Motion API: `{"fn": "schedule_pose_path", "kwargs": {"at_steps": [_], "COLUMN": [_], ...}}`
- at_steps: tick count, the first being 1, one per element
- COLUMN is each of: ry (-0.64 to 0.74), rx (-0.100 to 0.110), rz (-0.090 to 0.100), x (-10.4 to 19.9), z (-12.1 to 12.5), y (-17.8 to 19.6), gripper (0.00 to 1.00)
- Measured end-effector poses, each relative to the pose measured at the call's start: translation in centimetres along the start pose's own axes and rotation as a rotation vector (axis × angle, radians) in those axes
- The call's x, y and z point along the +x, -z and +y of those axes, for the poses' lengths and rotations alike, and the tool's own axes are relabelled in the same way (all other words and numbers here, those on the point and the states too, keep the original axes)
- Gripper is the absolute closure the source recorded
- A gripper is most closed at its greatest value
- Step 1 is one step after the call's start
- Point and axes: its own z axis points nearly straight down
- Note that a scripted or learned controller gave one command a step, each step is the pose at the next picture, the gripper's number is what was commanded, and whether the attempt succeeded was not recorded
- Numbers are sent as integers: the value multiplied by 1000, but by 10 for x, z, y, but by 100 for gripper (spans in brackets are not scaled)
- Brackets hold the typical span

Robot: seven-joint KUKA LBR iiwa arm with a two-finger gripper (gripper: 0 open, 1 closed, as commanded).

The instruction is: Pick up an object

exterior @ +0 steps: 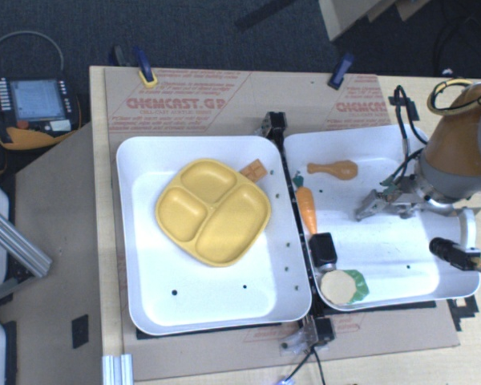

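Fingers (367, 208) spread apart, tips over bare white floor in the middle of the right bin (401, 291), with nothing between them. Gripper (372, 207) pointing toward the left of the camera view, mounted on the grey wrist below the orange band of the arm (457, 147), reaching in from the right.

Just up and left of the fingertips, a tan wooden spoon (333, 169), lying flat near the bin's far wall. Well to the left, along the bin's left wall, an orange carrot (306, 209), lengthwise. Below the carrot, a small black block (322, 249). Below that, in the near left corner, a round cream-and-green piece (344, 286), resting against the rim.

In the left bin (144, 279), a yellow divided plate (213, 211), with a small brown block (253, 169) touching its upper right edge.
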Motion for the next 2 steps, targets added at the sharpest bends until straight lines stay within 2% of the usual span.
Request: {"fn": "schedule_pose_path", "kwargs": {"at_steps": [1, 2], "ry": [0, 2], "rx": [-10, -3], "rz": [-4, 0], "x": [-1, -5], "z": [3, 6], "y": [15, 79], "gripper": [100, 100]}}
